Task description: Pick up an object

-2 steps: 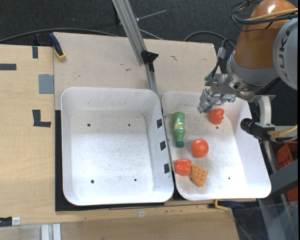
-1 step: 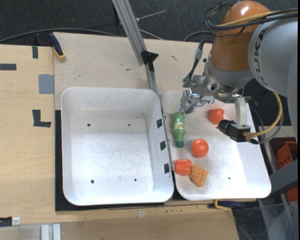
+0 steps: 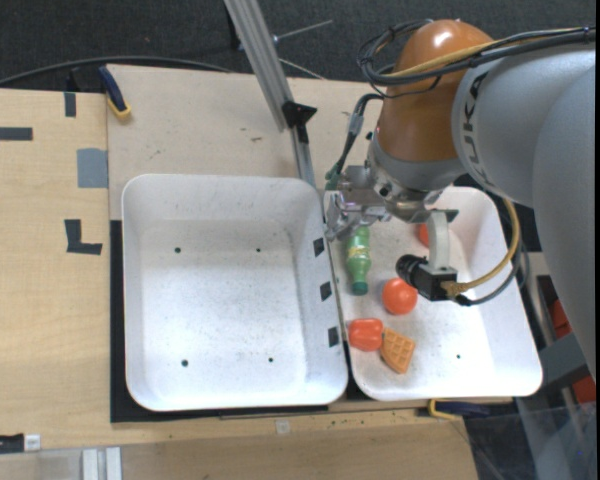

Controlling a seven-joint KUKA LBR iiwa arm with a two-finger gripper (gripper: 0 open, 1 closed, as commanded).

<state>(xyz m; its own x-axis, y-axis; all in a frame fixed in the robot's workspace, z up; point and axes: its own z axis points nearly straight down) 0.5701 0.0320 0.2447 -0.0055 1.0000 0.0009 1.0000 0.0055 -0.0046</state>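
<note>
Against the right bin's [image 3: 500,373] left wall, my gripper [image 3: 348,218] sits directly over the green bottle's [image 3: 358,261] top; its long axis runs toward the near edge.

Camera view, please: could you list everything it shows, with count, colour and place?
Bins: two, white, side by side on the bench.
Bottle: one, green, right bin, near the divide between the bins.
Round item: one, orange-red, right bin, right of the bottle.
Orange item: one, right bin, near front.
Waffle-like piece: one, tan, beside the orange item.
Clamp: one, blue and yellow, bench's far left edge.
Arm: one, grey with orange band, over the right bin.
Gripper: one, above the bottle's top.
</note>
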